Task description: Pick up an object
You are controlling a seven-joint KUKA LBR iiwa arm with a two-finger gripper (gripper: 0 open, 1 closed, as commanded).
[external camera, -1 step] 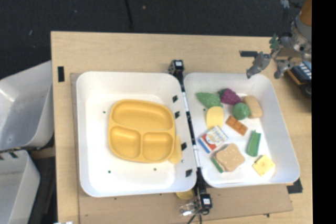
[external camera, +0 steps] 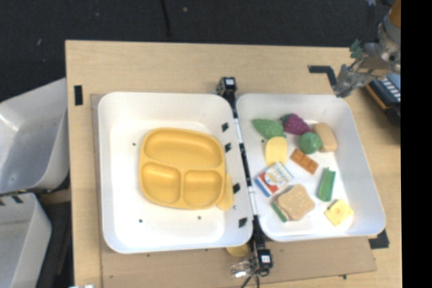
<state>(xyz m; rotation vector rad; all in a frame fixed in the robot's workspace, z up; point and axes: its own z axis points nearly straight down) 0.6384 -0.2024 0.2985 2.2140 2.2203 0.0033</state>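
I'm seeing a yellow divided tray (external camera: 182,168) lying in the white left bin (external camera: 121,226). In the white right bin (external camera: 361,212), a purple piece (external camera: 295,123), green ball (external camera: 310,142) and orange block (external camera: 304,162) are showing.

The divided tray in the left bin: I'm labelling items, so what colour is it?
Yellow: the divided tray shows plainly in the camera view.

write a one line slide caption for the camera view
Gripper hovers beyond right bin of toy food; yellow tray in left bin.
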